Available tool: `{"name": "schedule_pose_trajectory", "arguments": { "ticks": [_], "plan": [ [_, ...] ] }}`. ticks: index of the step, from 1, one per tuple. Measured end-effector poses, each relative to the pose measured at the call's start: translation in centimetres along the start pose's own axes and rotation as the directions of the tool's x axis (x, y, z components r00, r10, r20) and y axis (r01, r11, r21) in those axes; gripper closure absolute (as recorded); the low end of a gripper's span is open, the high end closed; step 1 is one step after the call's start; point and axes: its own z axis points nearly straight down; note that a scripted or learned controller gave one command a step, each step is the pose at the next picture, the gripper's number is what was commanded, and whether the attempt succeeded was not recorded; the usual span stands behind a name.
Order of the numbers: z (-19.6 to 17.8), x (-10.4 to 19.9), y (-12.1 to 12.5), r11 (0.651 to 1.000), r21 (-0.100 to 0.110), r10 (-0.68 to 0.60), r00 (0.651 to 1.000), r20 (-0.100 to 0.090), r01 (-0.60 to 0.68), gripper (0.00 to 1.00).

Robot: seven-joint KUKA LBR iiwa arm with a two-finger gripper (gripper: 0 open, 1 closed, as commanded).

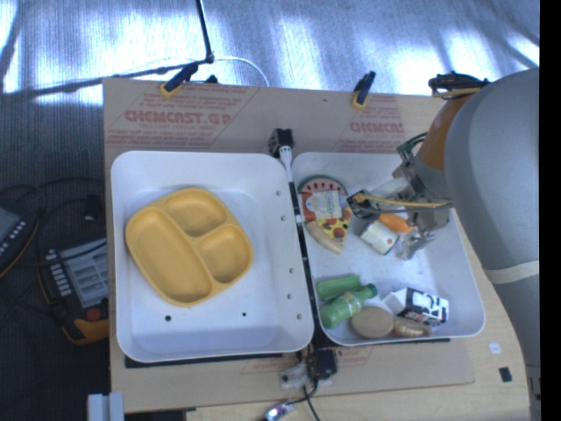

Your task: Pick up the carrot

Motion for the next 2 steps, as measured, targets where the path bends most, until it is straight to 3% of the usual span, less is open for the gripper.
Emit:
{"name": "schedule_pose_trajectory", "arguments": {
  "ticks": [1,2],
  "plan": [
    [-0.1,-4.5,4.5,0.999,0.012,0.038,0.999,-0.011,-0.038,0.00],
    [-0.1,-5.7,-2.1,0.999,-0.004,0.042,0.999,-0.004,-0.042,0.00]
  ]
}}
